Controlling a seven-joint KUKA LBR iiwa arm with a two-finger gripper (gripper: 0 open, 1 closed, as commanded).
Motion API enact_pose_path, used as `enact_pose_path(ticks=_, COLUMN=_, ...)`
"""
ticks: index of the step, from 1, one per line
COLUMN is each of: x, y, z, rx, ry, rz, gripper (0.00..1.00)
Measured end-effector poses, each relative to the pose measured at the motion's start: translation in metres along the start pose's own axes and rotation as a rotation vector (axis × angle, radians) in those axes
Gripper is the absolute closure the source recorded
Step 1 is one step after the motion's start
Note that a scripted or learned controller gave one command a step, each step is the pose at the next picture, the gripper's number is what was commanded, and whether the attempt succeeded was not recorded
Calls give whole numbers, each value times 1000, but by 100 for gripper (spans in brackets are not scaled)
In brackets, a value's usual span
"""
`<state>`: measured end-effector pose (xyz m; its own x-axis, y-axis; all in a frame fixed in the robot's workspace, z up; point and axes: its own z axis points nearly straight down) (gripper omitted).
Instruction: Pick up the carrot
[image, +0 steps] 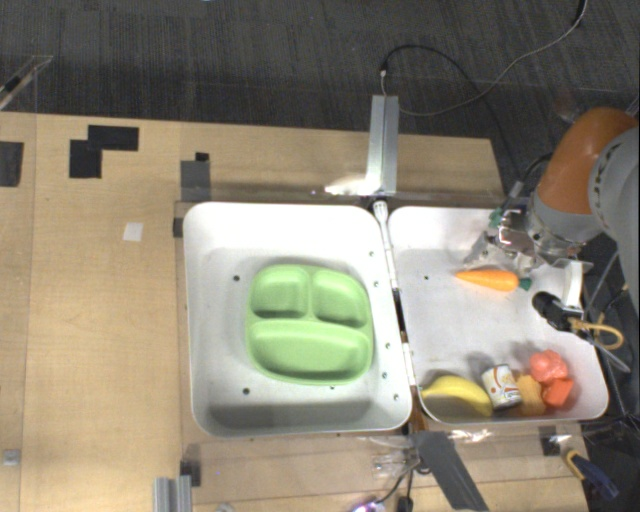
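The tool (508, 243) hovers just above the carrot (489, 280), at two o'clock in the right bin (440, 330); we cannot tell its state. We judge the risk is nudging the carrot's tapered body sideways, so it rolls away ungrasped.

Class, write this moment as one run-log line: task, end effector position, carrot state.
task: pick up carrot | end effector: above carrot's green end, right bin | carrot: lying on bin floor, not lifted
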<state>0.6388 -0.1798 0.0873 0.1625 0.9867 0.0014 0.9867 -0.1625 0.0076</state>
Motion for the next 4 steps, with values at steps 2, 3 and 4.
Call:
enact_pose_path(ticks=2, x=5, y=-73, z=-3, rx=-3, ry=0, rz=13, gripper=0)
enact_pose_path(ticks=3, x=23, y=-121, z=-4, rx=-6, ry=-1, rz=22, gripper=0)
enact_pose_path(ticks=4, x=-46, y=-141, z=-4, rx=-10, ry=-7, rz=-369, gripper=0)
